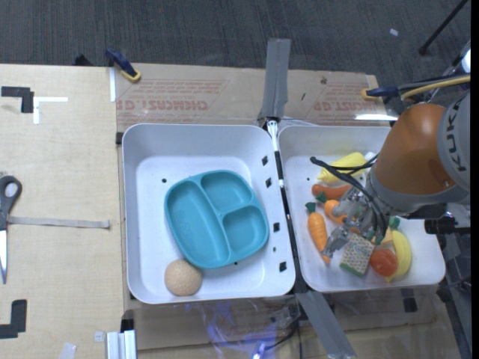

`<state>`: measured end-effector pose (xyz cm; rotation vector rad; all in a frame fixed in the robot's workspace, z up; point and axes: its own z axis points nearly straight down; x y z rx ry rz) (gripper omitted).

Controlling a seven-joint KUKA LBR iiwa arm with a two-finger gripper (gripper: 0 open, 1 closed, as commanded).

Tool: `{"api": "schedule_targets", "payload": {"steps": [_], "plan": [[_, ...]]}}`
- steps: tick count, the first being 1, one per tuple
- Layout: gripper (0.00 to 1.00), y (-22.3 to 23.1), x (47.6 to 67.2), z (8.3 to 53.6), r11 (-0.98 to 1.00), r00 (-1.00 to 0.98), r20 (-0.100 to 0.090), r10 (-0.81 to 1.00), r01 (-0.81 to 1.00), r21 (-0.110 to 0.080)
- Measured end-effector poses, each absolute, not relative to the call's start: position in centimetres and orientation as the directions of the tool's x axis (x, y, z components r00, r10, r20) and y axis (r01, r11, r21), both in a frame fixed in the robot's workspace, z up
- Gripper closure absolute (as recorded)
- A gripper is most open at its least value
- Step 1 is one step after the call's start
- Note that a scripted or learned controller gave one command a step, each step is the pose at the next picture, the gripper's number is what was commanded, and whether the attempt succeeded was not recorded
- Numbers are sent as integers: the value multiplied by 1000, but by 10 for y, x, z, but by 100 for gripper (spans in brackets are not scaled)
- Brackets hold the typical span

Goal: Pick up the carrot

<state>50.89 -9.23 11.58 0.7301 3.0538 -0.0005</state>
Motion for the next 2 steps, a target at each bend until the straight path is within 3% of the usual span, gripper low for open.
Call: {"api": "schedule_targets", "payload": {"steps": [1, 2], "plan": [[0, -105, 559, 92, 629, -629, -2, 778, 778, 0], [100, -104, 559, 102, 632, -632, -4, 775, 775, -1]]}}
